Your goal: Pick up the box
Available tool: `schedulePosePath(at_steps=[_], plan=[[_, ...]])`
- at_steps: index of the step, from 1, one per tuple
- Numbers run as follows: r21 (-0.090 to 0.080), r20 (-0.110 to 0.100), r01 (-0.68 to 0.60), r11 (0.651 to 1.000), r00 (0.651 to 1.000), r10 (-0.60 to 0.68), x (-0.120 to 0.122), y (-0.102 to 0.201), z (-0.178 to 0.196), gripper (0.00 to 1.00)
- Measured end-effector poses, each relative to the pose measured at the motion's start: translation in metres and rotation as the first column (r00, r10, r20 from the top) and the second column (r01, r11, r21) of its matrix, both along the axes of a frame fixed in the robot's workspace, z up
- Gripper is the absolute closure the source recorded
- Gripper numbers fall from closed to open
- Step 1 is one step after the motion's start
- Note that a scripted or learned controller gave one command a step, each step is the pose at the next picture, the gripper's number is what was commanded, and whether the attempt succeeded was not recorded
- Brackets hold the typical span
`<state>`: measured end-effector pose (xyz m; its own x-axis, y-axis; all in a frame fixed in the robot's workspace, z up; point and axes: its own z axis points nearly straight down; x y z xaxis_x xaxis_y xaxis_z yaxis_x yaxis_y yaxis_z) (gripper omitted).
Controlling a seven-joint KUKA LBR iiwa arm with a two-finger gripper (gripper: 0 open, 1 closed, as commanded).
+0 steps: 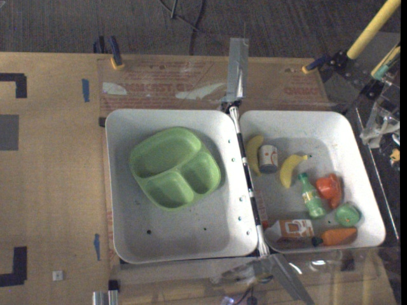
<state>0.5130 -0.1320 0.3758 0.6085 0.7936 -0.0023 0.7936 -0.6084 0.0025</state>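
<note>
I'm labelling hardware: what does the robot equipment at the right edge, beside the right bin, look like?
A pale grey metal framework, thin-barred and shiny, with dark parts behind it, stands just past the right bin. It is too blurred to make out markings or cables.

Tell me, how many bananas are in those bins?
2, both in the right bin: one banana against its left wall, the other banana nearer the middle. None looks hidden.
</note>
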Motion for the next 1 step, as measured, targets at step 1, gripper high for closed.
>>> schedulePosePath(at_steps=[1], plan=[[0.002, -0.001, 0.332, 0.943, 0.943, -0.332, 0.0711, -0.0731, 0.0331, 1.0]])
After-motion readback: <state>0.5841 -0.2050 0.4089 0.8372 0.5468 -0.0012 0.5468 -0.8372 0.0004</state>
